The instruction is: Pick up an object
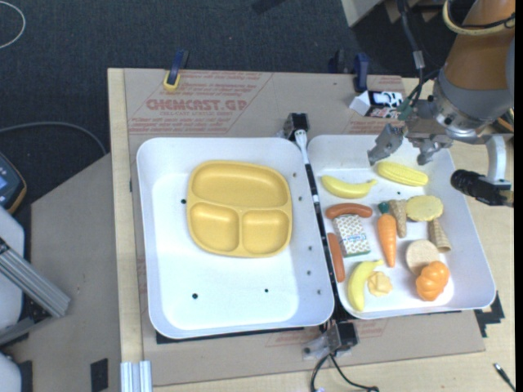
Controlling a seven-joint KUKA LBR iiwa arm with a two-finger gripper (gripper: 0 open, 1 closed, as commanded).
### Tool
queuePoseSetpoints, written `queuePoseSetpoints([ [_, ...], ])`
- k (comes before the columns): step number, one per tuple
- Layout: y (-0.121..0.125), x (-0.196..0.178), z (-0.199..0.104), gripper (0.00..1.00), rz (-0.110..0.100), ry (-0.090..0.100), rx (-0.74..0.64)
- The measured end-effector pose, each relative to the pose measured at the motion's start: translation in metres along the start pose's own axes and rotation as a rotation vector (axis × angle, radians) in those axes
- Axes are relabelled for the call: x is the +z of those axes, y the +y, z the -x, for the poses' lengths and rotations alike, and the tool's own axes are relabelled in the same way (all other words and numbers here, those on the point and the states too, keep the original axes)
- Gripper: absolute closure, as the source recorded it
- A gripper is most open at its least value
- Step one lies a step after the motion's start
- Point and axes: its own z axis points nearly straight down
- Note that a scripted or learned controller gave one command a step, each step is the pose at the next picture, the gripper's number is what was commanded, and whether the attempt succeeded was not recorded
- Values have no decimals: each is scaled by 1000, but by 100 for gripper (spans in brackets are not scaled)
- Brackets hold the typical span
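My gripper (406, 147) hangs open over the far end of the right bin (472, 243), with nothing between its fingers. Just below it lies a yellow corn cob (401, 172). To the left of the cob rests a banana (346, 187). Toy food crowds the same bin: a red sausage (349, 211), a carrot (387, 238), a round cracker (424, 208), a small pumpkin (431, 279) and a second banana (359, 282).
The left bin (163, 243) holds a yellow compartment plate (239, 207). A black divider strip (308, 178) runs between the bins. Clamps stand at the board's far edge, one yellow (173, 73) and one blue (360, 69).
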Motion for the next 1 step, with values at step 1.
queuePoseSetpoints([
  [1,2,-9,0,0,14,-1,-2],
])
